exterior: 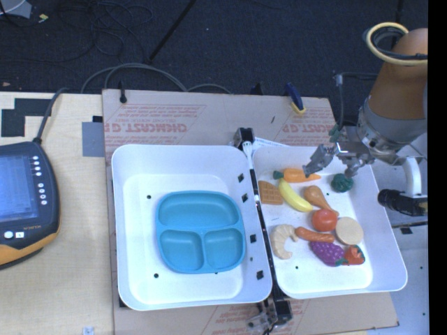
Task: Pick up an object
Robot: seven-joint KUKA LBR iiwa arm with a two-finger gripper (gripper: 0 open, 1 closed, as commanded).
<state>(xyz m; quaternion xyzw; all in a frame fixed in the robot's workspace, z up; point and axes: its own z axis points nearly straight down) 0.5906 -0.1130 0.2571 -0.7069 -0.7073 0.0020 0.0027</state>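
Carrot [292, 176] lies left-right (green tip left); gripper [334, 160] spread apart, grasping nothing, just above-right.

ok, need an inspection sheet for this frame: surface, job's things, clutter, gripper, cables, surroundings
Surface: cardboard sheet on the bench, bearing the left bin and the right bin side by side.
Job's things: toy food in the right bin: banana, carrot, tomato, grapes, croissant, green piece.
Clutter: blue divided plate in the left bin.
Gripper: gripper hovers over the right bin's far edge, fingers spread, nothing between them.
Cables: black cables on the dark floor behind the bench.
Surroundings: teach pendant at the left; blue clamp on the cardboard's far edge.
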